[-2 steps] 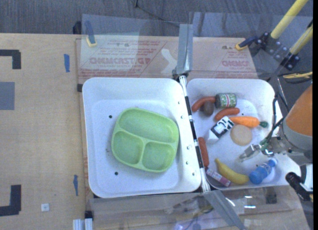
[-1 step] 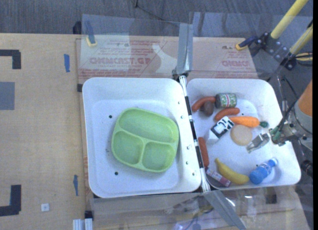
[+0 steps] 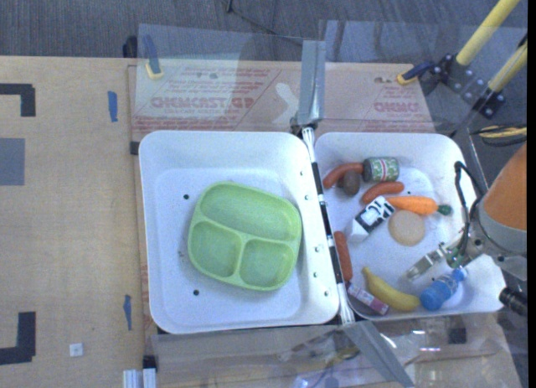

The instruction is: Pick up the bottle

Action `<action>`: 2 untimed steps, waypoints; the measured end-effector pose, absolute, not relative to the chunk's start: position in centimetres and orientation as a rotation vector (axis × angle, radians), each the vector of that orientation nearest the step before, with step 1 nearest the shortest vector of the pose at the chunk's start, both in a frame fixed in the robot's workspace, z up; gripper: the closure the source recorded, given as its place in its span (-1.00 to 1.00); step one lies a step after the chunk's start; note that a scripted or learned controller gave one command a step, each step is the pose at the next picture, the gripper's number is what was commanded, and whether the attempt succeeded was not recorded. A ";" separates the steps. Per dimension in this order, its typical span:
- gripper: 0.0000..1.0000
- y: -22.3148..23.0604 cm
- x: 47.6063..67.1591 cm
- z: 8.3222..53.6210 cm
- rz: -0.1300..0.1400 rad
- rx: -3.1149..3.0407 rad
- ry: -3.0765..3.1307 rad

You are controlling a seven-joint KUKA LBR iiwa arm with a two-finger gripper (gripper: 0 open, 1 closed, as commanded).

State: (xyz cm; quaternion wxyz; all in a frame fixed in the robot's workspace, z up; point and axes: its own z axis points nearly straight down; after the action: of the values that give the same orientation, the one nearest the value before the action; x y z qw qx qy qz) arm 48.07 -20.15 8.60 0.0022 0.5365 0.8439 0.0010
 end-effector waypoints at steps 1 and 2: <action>1.00 -20.3 48.2 9.7 0.006 1.686 2.638; -1.00 -20.3 48.2 9.7 0.005 1.685 2.639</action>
State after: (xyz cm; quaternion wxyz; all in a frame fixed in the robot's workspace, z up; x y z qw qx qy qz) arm 48.17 -20.33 9.73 0.0052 0.5382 0.8428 0.0017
